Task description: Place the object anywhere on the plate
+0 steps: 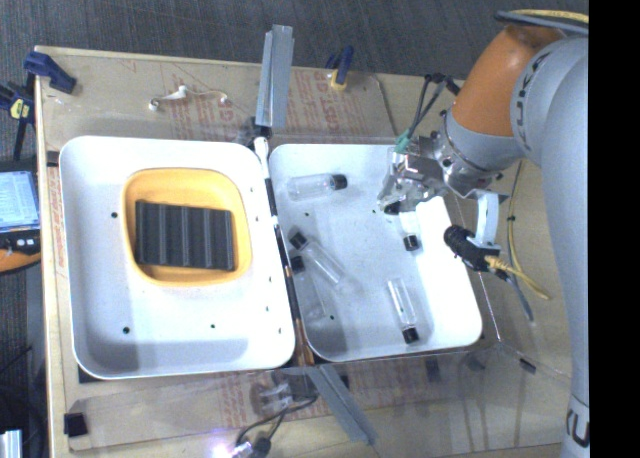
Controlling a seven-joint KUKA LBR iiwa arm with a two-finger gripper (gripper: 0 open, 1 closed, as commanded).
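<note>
A yellow plate [186, 182] lies in the left bin [90, 316] and carries a dark ridged block [185, 236]. Several clear vials with black caps lie in the right bin [450, 321]: one near the back [315, 185], one by the left wall [318, 262], one toward the front [402, 308]. A small black piece [410, 242] lies between them. My gripper [398, 193] hangs low over the back right part of the right bin, just above that black piece and far from the plate.
The arm's grey body and orange band [500, 76] cover the bench's right side. Cables [500, 266] run along the right bin's outer wall. A metal bar [272, 76] stands behind the gap between the bins, and clamps [342, 66] sit on the back edge.
</note>
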